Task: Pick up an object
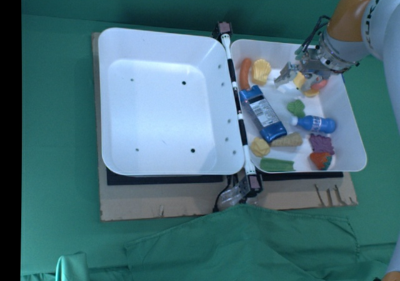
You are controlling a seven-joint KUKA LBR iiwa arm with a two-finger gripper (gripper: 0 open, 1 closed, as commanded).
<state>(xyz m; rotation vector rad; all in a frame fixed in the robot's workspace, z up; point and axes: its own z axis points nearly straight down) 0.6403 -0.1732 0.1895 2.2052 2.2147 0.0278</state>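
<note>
Camera view: toy food crowds the right bin (356,155), a green pod (277,164) nearest, then a blue bottle (317,124); at the far end the gripper (302,78) hangs over a yellow-and-red piece (310,85). A clean lift likely needs a centred, straight descent. Its grip cannot be judged; clutter blurs the piece's outline.

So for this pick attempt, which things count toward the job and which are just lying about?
In play:
gripper, over the right bin's far end
right bin
yellow piece under the gripper
blue packet
blue bottle
strawberry

Lying about:
left bin
cardboard sheet
green cloth
</note>
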